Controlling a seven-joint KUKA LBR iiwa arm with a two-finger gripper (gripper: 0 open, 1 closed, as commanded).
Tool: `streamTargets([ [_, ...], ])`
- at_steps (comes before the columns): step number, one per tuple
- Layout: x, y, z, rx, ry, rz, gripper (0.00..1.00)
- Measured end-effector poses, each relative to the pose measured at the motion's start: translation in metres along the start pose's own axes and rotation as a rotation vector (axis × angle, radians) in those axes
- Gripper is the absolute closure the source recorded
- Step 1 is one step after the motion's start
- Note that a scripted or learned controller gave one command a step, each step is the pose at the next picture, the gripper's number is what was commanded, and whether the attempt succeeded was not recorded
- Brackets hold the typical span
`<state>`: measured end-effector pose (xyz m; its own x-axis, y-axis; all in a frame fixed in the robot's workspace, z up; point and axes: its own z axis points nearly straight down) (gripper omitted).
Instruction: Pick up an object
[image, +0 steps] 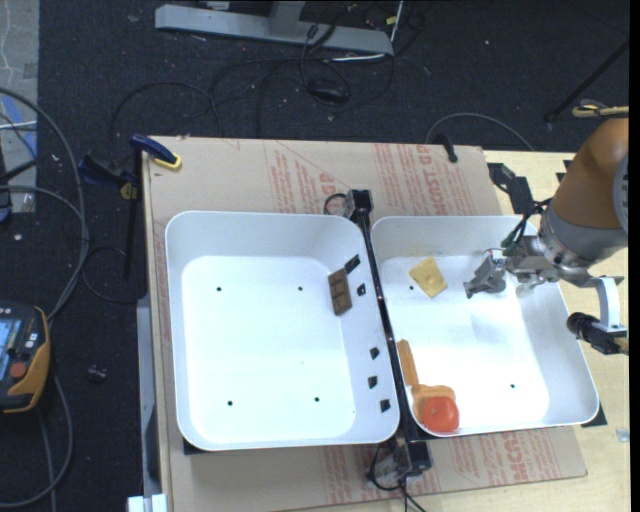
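Observation:
My gripper (486, 278) hangs over the upper middle of the right bin (560, 400), at the end of the grey arm with the orange band (598, 170). A flat yellow piece (428, 277) lies on the bin floor a short way to the gripper's left, apart from it. At the bin's near-left corner rests a red and orange round object (438, 410) with an orange stick-like part (405, 361) running up along the left wall. A small brown bar (341, 292) lies in the left bin (200, 250) near its right wall.
The two bins meet at a dark divider (375, 300) with small black clips. Brown cardboard (300, 175) lies under the bins. Cables and dark carpet surround the bench, and a blue and yellow clamp (155, 152) sits at its far-left corner.

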<state>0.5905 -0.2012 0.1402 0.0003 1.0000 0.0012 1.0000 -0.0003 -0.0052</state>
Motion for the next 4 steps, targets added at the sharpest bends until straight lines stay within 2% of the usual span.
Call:
streamTargets([
  [1,0.0,0.0,0.049,-0.003,-0.001,-0.001,0.0],
  [2,0.0,0.001,0.037,-0.006,-0.001,0.0,1.0],
  [3,-0.001,-0.003,-0.005,-0.008,-0.002,0.0,1.0],
  [4,0.0,-0.004,-0.068,-0.01,-0.002,-0.001,1.0],
])
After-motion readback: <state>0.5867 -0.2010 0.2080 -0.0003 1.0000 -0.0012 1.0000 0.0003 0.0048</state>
